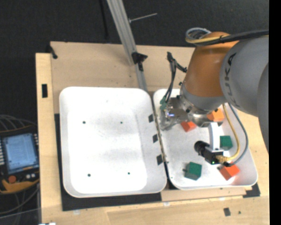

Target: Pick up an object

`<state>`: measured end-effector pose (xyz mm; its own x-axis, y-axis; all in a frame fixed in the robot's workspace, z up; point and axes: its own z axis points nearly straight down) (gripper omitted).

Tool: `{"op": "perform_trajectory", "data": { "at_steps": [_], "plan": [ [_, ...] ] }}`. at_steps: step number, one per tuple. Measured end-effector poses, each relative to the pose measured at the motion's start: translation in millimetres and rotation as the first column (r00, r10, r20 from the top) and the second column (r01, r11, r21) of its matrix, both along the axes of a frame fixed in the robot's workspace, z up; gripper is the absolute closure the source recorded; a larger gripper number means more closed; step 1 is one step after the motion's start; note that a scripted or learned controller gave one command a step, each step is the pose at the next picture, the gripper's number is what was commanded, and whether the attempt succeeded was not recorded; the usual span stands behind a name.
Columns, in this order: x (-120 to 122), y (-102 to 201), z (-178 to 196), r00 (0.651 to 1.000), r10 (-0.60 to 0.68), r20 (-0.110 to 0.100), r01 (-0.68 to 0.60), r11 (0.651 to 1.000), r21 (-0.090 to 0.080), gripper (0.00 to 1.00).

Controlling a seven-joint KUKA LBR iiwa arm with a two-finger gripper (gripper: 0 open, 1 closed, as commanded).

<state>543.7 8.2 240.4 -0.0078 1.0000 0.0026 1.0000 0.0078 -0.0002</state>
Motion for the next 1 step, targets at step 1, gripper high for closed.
{"op": "perform_trajectory", "data": {
  "at_steps": [1],
  "plan": [
    [-18.7,55.0,-9.7,1.0,0.0,-0.001,0.0,1.0,-0.001,1.0]
  ]
}}
